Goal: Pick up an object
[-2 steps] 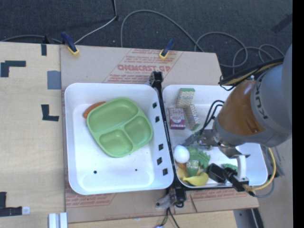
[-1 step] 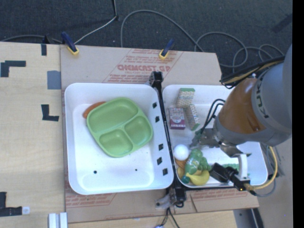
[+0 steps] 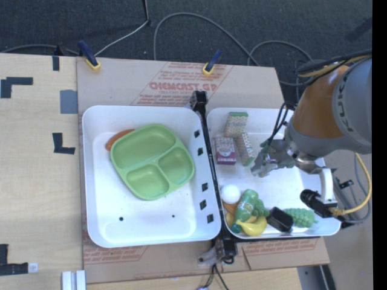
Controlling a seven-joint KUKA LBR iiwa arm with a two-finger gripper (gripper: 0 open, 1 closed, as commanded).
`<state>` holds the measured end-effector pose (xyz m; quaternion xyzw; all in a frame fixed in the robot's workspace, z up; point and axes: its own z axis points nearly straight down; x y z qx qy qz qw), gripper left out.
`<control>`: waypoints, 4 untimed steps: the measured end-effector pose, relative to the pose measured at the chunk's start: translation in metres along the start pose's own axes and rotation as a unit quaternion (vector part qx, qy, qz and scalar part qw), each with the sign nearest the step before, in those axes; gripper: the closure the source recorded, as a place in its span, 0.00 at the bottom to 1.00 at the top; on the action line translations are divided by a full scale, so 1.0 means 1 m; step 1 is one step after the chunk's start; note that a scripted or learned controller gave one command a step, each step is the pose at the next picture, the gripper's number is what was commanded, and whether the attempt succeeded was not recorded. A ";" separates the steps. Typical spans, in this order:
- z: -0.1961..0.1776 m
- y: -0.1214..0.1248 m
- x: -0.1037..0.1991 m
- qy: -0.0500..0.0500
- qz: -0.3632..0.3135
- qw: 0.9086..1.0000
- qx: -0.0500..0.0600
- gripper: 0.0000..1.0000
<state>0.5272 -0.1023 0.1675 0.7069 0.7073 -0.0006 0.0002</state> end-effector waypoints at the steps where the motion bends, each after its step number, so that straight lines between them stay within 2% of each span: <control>1: 0.046 0.051 -0.008 0.000 -0.001 1.000 0.001 1.00; 2: 0.045 0.038 -0.043 0.000 0.000 1.000 0.001 1.00; 3: -0.018 0.142 0.013 0.000 -0.001 1.000 -0.001 1.00; 4: -0.017 0.141 0.013 0.000 -0.001 1.000 0.000 0.00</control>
